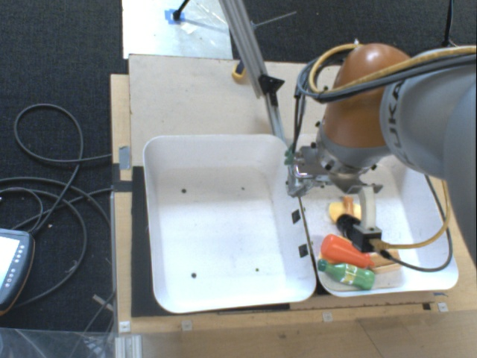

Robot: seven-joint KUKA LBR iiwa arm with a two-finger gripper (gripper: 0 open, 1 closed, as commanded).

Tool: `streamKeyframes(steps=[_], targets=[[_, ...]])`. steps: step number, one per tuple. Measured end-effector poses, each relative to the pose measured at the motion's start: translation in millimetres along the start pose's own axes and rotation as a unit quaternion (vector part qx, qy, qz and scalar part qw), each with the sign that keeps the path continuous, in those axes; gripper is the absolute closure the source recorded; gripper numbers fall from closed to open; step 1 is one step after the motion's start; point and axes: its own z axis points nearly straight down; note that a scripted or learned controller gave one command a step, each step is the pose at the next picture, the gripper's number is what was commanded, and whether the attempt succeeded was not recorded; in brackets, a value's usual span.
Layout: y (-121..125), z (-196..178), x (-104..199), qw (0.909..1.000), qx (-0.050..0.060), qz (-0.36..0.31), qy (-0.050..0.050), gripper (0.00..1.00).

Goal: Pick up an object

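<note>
The right bin [440, 271] holds an orange carrot-shaped toy [345, 250], with a green bottle [347, 274] lying just in front of it. A yellow piece [343, 210] lies behind them, and a tan flat piece [389, 264] sits at the carrot's right end. My gripper [337, 187] hangs low over the back left part of this bin, beside the yellow piece. The orange wrist band and the grey arm cover most of it from above. No object shows in its grasp.
The left bin [223, 145] adjoins the right one along a shared rim [298, 222]. A slanted metal pole [250, 47] comes down behind the bins toward the gripper. Cables and a pendant [11, 263] lie on the floor at the left.
</note>
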Motion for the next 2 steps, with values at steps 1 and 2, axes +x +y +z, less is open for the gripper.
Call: streamKeyframes(steps=[1, 2], targets=[[2.8, -3.1, 46.9, 1.0, -0.001, 0.0, -0.001, 1.0], [2.9, -3.0, 43.6, 1.0, -0.001, 0.004, -0.001, 0.0]])
